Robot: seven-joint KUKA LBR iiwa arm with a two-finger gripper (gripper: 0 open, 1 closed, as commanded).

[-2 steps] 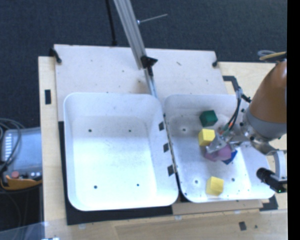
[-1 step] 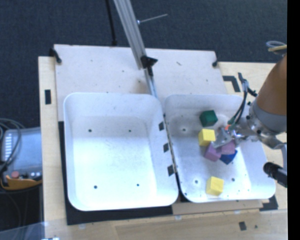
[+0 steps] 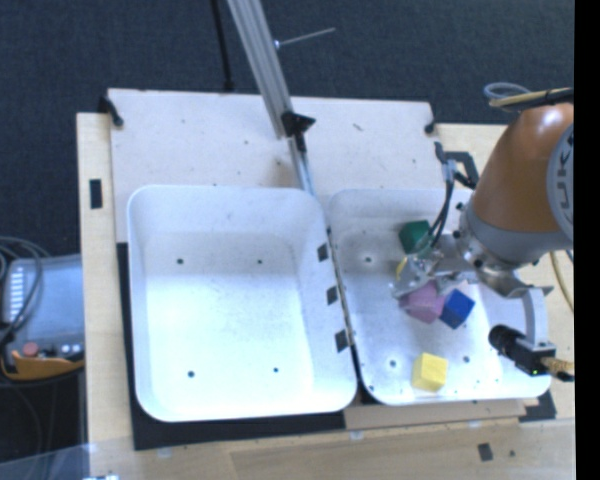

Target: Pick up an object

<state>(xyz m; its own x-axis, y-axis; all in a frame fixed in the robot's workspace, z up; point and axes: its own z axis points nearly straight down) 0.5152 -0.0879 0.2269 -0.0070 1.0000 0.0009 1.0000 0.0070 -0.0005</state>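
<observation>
- Pink block sits in right bin, touching blue cube; green block and yellow cube near.
- Pincer low at pink block; we cannot tell its opening.
- We judge grasp step in hand; next calls for closing, then lifting straight.

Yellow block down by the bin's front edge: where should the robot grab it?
Best guess: from straight above, squeezing two opposite flat sides. The yellow block sits alone on the right bin floor, apart from the pink block and blue block, so fingers seem to have room on either side.
</observation>
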